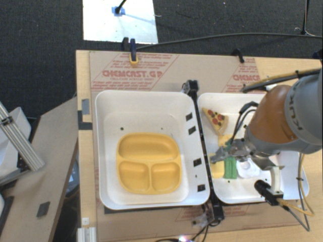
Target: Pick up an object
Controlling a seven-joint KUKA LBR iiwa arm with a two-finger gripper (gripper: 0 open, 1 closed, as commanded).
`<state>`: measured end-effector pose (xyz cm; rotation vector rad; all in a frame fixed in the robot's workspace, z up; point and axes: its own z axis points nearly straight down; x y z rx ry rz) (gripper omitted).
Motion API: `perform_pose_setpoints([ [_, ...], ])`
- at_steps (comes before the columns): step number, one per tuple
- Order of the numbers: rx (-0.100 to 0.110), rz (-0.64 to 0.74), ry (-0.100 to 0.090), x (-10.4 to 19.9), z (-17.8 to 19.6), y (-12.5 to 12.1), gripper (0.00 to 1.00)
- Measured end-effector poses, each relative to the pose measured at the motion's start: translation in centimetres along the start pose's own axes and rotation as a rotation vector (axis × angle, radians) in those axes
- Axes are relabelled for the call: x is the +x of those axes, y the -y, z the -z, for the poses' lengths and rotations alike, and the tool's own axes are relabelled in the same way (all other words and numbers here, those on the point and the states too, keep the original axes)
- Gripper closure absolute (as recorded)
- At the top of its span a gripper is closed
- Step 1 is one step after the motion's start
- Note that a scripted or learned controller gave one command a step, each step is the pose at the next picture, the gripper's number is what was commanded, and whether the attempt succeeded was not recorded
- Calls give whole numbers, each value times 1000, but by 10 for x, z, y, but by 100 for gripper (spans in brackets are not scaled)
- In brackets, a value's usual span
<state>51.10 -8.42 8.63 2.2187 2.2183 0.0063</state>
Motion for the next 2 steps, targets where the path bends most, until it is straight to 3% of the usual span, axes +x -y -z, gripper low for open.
perform_pose_setpoints([
  [1,-8,0,1,0,13,-3,100],
  [2,1,-1,1,-9,61,-1,100],
])
